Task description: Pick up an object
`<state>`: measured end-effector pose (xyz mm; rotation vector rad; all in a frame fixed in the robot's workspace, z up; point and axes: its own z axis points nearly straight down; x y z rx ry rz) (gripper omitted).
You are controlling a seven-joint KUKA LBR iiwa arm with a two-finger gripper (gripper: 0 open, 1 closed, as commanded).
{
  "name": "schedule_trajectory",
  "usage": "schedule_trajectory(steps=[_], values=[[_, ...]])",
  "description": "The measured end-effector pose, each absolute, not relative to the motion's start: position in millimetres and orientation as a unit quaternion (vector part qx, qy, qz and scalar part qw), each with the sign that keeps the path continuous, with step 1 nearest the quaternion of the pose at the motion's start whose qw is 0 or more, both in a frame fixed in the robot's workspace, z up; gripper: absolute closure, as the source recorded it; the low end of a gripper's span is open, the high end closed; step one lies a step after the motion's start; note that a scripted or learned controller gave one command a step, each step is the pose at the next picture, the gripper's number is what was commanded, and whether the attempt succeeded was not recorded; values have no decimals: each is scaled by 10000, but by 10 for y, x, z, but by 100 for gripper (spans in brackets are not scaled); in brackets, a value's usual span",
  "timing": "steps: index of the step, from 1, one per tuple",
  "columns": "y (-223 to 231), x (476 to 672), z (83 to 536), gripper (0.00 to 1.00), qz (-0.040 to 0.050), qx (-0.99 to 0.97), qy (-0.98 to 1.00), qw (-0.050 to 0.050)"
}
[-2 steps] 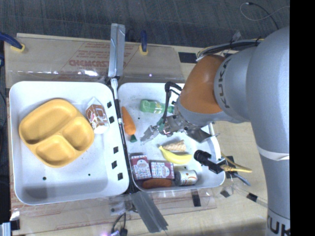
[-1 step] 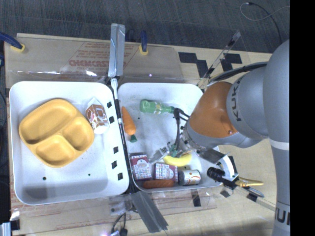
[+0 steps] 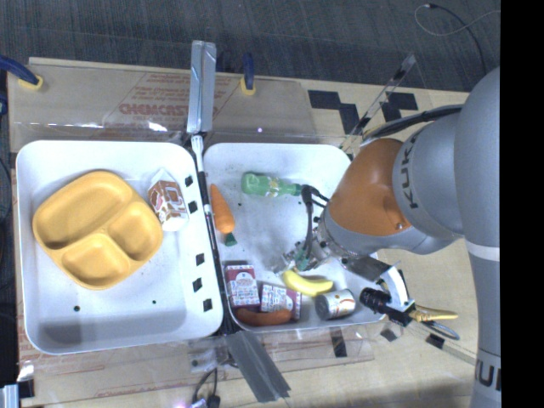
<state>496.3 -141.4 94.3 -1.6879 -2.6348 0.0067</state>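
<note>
In the right bin (image 3: 255,155), my gripper (image 3: 301,255) hangs low over the floor, just above a yellow banana (image 3: 308,283). The orange wrist band and grey arm cover most of it. A silver can (image 3: 337,303) lies right of the banana. A green bottle (image 3: 270,185) rests at the bin's back and an orange carrot (image 3: 222,211) lies along its left wall. Two red-and-white cartons (image 3: 241,284) (image 3: 276,297) and a brown sausage (image 3: 265,316) sit at the front.
The left bin (image 3: 102,330) holds a yellow divided tray (image 3: 96,226) and a wrapped brown snack (image 3: 167,201) near its right wall. A metal divider (image 3: 201,83) stands between the bins at the back.
</note>
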Motion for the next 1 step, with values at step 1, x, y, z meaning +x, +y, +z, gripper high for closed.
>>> schedule_trajectory(steps=[1], values=[[-869, 5660, 1885, 100, 16, -5030, -8643, 30]])
